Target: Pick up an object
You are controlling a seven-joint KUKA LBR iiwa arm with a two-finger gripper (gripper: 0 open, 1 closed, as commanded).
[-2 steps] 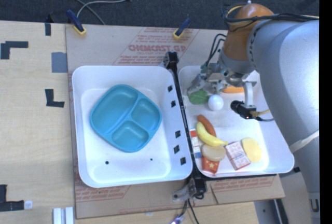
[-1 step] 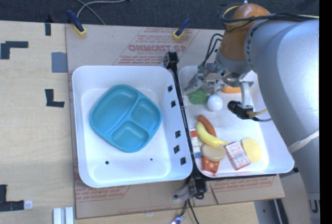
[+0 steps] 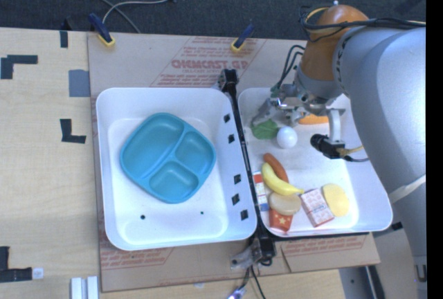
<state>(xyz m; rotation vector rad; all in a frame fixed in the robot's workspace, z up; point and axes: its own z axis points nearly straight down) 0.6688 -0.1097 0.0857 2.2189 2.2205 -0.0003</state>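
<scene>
My gripper (image 3: pixel 277 113) hangs over the far left part of the right bin (image 3: pixel 363 183), just above a green object (image 3: pixel 264 129) and a white ball (image 3: pixel 286 137). Whether anything sits between its fingers is hidden from this angle. Nearer the front of that bin lie a red sausage (image 3: pixel 275 166), a yellow banana (image 3: pixel 279 184), a tan round piece (image 3: pixel 284 203), a red-and-white box (image 3: pixel 315 207) and a yellow lemon-like piece (image 3: pixel 336 199). An orange piece (image 3: pixel 313 120) peeks out behind the wrist.
The left bin (image 3: pixel 118 207) holds a blue divided plate (image 3: pixel 168 156). A black clip rail (image 3: pixel 239 145) runs between the bins. The grey arm (image 3: pixel 387 83) covers the right bin's far right side. Cables and yellow-blue clamps (image 3: pixel 102 31) lie beyond the bins.
</scene>
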